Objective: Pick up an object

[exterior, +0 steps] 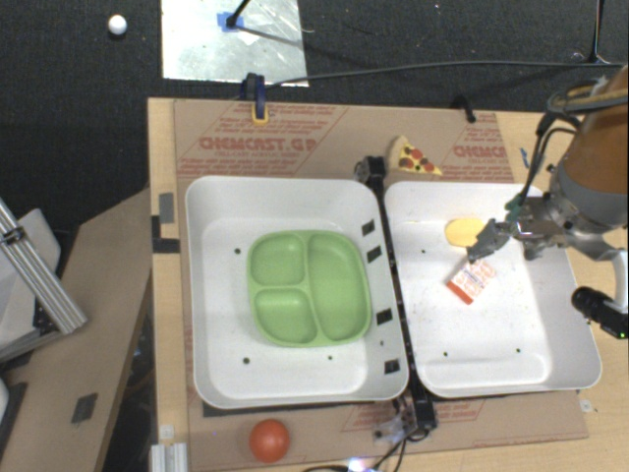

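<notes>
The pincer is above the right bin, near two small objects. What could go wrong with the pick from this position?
1. The pincer hangs between the yellow piece and the red and white packet, so it may close on neither, or only nudge one aside.
2. The packet looks flat against the right bin floor, so the fingertips might slide over it.
3. The yellow piece looks rounded and could slip out.

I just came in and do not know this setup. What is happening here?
A grey robot arm reaches in from the right, its gripper low over the right white bin, near a yellow oval object and a small red-and-white packet. Nothing is visibly held. The left white bin holds a green divided tray.
</notes>
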You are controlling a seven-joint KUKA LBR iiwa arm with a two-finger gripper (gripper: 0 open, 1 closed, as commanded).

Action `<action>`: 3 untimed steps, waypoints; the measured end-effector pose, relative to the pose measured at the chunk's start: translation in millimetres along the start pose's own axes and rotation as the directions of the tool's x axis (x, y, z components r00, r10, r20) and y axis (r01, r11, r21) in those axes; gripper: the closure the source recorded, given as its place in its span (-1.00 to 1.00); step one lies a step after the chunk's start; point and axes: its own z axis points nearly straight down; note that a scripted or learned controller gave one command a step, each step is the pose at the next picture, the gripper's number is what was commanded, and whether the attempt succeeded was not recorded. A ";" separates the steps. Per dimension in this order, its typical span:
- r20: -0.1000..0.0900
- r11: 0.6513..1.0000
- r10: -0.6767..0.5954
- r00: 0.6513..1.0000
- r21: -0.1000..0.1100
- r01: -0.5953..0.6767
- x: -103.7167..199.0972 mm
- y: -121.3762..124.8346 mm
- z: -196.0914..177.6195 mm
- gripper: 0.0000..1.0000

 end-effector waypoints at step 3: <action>-0.001 1.000 0.002 1.000 0.002 -0.002 -12.3 -5.7 169.1 -1.00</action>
